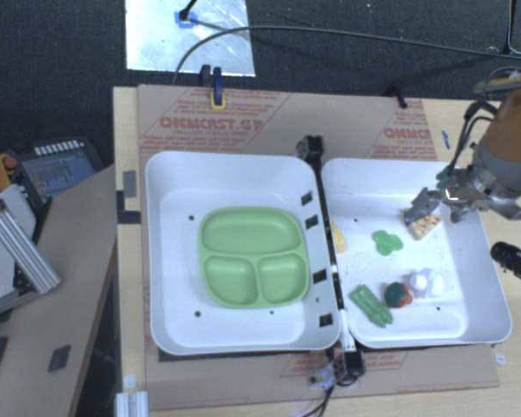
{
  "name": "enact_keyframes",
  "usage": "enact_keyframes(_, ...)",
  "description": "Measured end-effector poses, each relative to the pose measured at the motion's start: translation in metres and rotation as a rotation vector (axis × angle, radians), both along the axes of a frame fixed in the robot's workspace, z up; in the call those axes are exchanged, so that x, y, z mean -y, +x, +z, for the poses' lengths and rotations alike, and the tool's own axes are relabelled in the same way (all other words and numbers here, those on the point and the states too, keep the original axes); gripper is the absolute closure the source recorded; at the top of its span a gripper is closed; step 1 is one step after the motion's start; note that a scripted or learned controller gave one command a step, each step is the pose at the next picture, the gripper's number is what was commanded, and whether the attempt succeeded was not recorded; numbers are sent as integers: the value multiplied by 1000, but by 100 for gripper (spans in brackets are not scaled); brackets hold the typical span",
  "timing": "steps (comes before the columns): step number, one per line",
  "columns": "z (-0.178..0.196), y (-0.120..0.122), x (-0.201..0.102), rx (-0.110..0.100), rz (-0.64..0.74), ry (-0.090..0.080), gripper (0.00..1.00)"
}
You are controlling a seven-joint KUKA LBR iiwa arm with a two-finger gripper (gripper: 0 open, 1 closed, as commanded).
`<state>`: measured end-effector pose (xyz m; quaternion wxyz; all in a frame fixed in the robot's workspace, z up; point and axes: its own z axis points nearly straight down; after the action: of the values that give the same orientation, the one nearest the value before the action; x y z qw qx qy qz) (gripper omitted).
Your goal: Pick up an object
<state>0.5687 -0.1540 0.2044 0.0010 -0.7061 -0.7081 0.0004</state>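
The tool (423, 208) hangs low in the right bin (478, 320), right over a tan waffle-like piece (427, 225), probably its pick (contact unclear); whether it is clenched or released cannot be told. Other candidates lie loose nearby: a green leafy piece (386, 242), a green pod (370, 306), a red-and-green toy (398, 294). The green divided plate (252, 256) fills the left bin (169, 189).

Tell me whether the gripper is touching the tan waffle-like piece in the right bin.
Cannot tell. In the camera view the gripper overlaps the upper edge of the tan waffle-like piece in the right bin, but the slanted angle hides any contact or gap.
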Motion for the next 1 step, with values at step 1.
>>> enact_keyframes(1, -44, 6, -1, 0, -1, 0, 0)
